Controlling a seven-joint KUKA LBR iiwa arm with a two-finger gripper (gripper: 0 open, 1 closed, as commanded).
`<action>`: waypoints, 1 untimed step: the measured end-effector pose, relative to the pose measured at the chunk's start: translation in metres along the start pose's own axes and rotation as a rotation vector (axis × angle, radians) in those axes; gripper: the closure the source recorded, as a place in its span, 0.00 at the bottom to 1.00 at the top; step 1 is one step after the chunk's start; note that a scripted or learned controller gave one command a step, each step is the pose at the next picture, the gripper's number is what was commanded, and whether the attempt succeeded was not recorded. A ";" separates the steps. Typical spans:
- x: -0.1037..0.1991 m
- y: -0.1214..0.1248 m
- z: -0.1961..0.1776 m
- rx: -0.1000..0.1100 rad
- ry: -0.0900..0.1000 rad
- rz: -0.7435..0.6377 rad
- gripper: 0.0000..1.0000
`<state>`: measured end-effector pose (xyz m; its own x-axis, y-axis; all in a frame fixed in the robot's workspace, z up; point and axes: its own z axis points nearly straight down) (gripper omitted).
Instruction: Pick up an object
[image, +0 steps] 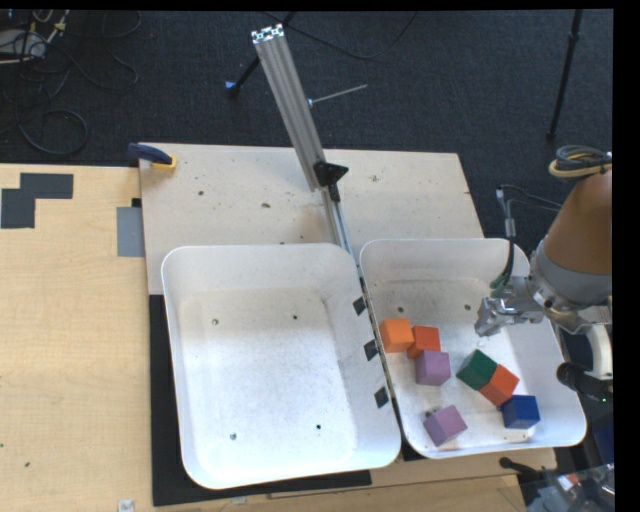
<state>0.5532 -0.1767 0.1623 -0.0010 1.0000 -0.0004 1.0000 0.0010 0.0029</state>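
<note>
In the right bin, toward its near half, lie all the blocks. An orange block sits close to the wall shared with the left bin, touching a red-orange block on its right; a purple block rests just below that one. A second purple block lies alone near the front rim, turned diagonally to the bin walls. A green block and a red block touch each other, both rotated corner-forward, with a blue block just beside them near the front right corner. All look roughly cubic, so no long axis can be told. The tool hangs over the right bin's right side, above and apart from the green block; whether it is released or clenched cannot be told, and nothing shows in it. The back half of the right bin offers open floor. The counter extends behind both bins.
</note>
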 end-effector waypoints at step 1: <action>-0.007 -0.004 -0.046 0.000 -0.001 0.001 1.00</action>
<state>0.5485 -0.1838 0.2081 0.0005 1.0000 -0.0009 1.0000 -0.0005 0.0025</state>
